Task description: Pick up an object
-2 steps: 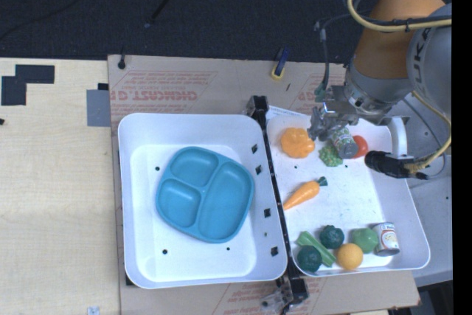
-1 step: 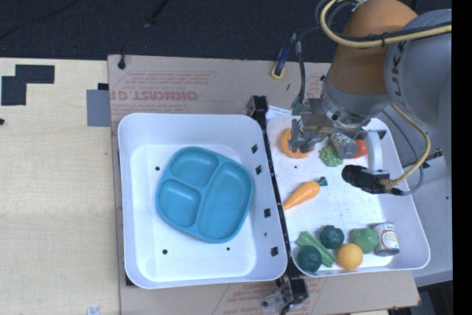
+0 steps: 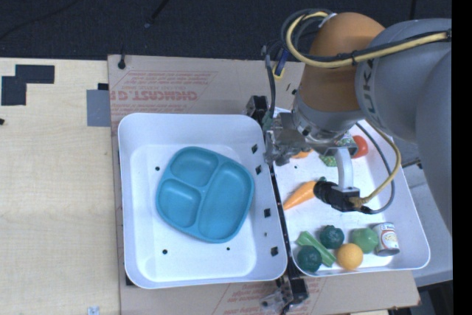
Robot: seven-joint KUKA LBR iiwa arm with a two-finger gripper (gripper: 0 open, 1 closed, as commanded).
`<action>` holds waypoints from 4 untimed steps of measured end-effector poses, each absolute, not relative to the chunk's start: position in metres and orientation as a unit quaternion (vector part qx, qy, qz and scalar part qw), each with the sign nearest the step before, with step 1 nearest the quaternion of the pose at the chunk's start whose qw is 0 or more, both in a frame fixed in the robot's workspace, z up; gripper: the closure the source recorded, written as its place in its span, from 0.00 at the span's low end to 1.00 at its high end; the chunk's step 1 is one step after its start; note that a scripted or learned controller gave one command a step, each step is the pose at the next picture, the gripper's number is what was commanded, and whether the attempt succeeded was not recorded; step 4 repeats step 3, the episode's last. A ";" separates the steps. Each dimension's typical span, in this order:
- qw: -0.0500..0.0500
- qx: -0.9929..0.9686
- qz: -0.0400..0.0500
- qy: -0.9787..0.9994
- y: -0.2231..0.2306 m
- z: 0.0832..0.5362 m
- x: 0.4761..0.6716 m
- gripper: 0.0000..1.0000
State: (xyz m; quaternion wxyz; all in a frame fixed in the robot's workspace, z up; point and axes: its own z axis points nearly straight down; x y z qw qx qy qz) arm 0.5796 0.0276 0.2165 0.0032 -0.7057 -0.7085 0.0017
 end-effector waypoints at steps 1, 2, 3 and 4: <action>0.003 -0.706 0.002 -0.708 0.075 0.213 0.556 1.00; 0.001 -0.706 0.000 -0.709 0.111 0.238 0.548 1.00; 0.002 -0.707 0.003 -0.707 0.107 0.220 0.554 1.00; 0.002 -0.707 0.003 -0.707 0.107 0.220 0.554 1.00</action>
